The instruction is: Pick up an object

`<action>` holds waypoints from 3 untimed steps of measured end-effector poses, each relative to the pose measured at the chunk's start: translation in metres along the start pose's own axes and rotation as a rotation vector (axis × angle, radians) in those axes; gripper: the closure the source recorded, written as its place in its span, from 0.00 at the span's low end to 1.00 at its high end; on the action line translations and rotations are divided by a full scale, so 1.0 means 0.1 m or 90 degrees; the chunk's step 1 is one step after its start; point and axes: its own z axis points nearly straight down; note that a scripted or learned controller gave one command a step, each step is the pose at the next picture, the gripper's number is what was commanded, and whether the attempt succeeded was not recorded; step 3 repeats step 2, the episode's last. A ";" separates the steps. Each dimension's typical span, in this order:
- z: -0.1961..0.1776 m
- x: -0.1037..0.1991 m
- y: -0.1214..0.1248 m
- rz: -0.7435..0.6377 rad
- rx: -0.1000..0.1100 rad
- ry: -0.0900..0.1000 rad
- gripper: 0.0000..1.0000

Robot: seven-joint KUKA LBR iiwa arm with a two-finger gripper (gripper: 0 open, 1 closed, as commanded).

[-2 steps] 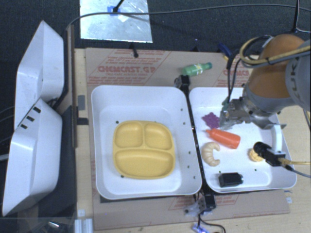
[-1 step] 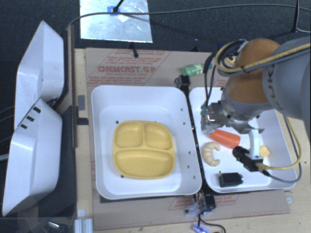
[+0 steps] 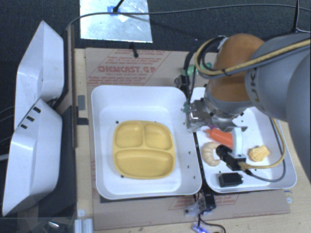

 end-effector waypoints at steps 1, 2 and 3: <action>0.08 0.58 -0.04 0.000 0.001 0.000 1.00; 0.08 0.55 -0.03 0.003 0.001 -0.001 0.00; 0.08 0.55 -0.03 0.003 0.001 -0.001 0.00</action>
